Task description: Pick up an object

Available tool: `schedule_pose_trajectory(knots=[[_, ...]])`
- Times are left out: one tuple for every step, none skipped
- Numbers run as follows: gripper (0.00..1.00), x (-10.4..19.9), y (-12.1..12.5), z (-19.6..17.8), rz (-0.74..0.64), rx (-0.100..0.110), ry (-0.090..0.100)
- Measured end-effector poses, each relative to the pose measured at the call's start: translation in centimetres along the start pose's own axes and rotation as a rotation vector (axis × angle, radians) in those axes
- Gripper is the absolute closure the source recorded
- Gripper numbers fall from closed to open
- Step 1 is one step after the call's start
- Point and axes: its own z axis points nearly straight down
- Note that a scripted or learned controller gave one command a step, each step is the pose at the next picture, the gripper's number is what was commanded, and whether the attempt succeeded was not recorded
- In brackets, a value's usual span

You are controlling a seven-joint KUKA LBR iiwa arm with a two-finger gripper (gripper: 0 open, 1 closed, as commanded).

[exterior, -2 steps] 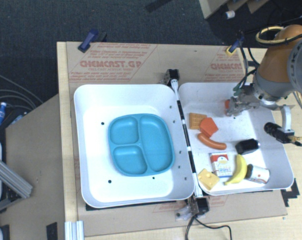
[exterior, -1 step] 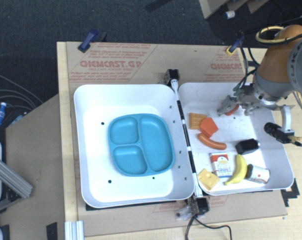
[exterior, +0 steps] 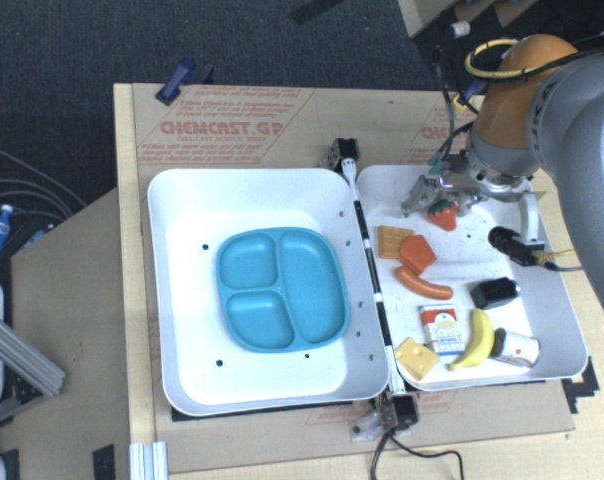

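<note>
My gripper (exterior: 440, 196) hangs over the far left part of the right bin (exterior: 557, 313), open, with its fingers spread. A small red fruit-like piece (exterior: 443, 216) lies on the bin floor right at the fingertips; I cannot tell whether they touch it. Nearer the camera lie an orange square cracker (exterior: 393, 240), a red-orange chunk (exterior: 418, 253) and a sausage (exterior: 425, 287). Further forward are a black block (exterior: 494, 292), a small red-and-white box (exterior: 440, 329), a banana (exterior: 476, 341), a cheese wedge (exterior: 415, 358) and a white can (exterior: 518, 349).
The left bin (exterior: 182, 298) holds a blue divided plate (exterior: 281, 288). A black divider rail (exterior: 367, 268) runs between the two bins. The grey arm (exterior: 572, 98) comes in over the right bin's far right corner. A blue clip (exterior: 176, 82) lies on the bench beyond the bins.
</note>
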Motion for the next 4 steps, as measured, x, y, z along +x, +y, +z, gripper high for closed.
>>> schedule_pose_trajectory(knots=[[1.0,0.0,0.1,-1.1,-0.001,-0.002,-0.002],[1.0,6.1,-4.7,-14.6,0.0,-0.001,0.0],[1.0,9.2,-14.2,-18.0,0.001,0.004,0.001],[1.0,9.0,-17.5,-18.5,0.002,0.005,0.001]])
